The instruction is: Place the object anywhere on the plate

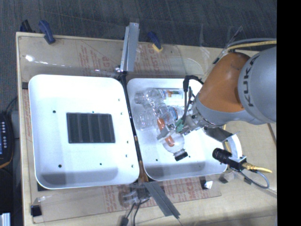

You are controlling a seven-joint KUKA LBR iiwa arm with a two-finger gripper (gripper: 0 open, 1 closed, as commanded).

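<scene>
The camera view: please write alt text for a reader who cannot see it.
A grey arm with an orange band reaches from the right into the right white bin, over a pile of clear plastic objects. The left white bin holds a dark rectangular ribbed plate.

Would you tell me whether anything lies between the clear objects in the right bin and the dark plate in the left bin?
The raised rims where the two bins meet lie between the clear objects and the dark plate. The left bin's floor around the plate looks bare.
</scene>
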